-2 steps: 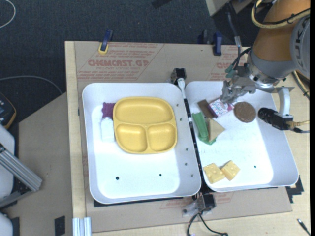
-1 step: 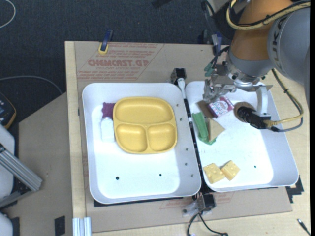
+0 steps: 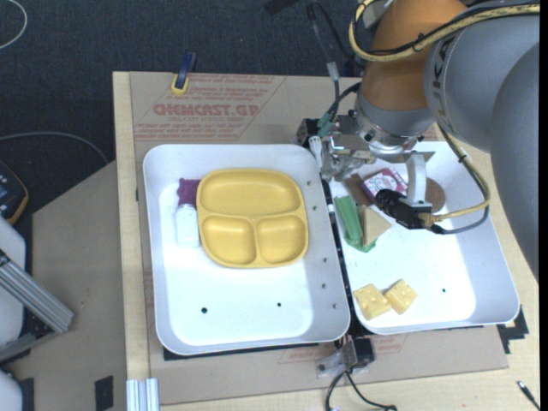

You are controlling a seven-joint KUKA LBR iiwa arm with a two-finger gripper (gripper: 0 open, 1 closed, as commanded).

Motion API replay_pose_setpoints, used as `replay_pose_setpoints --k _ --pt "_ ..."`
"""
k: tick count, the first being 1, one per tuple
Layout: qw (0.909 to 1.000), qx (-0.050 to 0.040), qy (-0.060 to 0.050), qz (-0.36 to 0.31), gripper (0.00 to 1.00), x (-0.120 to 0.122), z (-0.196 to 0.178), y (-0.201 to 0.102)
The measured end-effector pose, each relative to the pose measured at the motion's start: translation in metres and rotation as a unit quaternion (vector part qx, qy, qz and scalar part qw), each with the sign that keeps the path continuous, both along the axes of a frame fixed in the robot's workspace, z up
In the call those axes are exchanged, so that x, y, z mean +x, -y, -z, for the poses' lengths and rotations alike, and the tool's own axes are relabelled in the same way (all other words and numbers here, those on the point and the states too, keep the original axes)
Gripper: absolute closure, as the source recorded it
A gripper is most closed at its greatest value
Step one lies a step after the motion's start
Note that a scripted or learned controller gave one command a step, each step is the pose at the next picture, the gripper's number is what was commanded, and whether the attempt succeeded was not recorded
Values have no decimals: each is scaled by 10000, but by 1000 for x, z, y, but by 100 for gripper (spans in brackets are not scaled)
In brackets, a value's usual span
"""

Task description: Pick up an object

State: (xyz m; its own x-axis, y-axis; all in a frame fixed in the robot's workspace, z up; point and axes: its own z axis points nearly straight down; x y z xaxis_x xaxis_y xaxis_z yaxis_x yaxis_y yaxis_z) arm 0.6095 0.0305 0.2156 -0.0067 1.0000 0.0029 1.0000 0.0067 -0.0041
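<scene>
Two white bins sit side by side. I read the gripper low over the upper left of the right bin, probably placed to reach the green object just beneath; whether it grasps anything, I cannot tell. Two yellow cheese-like blocks lie lower in that bin. A yellow divided tray occupies the left bin. The cardboard sheet reads "CHEMCAST GP".
</scene>
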Motion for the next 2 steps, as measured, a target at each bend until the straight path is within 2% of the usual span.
replay_pose_setpoints --k 1,2 --pt "10000 -2 -3 6 100 -21 0 -47" --pt "10000 -12 35 25 100 -10 -11 -45"
